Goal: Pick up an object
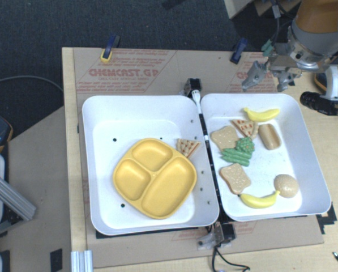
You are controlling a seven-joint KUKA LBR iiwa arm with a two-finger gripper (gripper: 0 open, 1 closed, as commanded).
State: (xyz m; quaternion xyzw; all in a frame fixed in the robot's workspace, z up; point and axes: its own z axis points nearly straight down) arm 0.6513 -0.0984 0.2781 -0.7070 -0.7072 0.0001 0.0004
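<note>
Gripper [269, 77]: spread open, empty, above right bin [311, 152] far edge. Pick not begun; toy food unlifted.

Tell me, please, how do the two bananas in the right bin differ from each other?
The upper banana lies at the far end of the right bin, next to a waffle piece; the lower banana lies at the near end, touching a round bun. The upper banana arches upward, while the lower banana curves like a smile. Both are yellow, similar in size, and lie flat.
</note>
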